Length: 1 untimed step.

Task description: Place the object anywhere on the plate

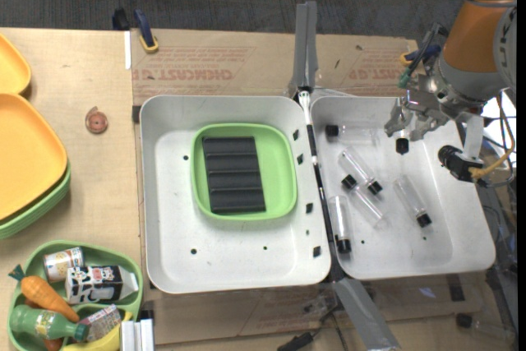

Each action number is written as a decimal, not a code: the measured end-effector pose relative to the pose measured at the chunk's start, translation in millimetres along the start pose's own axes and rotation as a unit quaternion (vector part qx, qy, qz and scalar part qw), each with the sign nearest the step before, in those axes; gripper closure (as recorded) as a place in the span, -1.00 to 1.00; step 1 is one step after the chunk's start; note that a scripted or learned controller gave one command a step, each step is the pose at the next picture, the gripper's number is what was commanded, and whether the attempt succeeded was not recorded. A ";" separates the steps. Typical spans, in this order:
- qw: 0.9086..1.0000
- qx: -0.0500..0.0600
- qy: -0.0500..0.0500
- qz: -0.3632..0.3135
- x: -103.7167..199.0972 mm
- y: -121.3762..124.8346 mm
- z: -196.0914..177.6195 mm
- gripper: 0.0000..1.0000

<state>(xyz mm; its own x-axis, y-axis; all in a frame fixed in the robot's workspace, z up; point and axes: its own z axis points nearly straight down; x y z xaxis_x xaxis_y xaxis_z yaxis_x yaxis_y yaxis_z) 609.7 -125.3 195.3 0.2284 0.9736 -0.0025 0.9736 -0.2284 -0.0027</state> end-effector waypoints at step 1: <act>1.000 0.000 0.000 0.000 0.0 0.0 -0.1 -1.00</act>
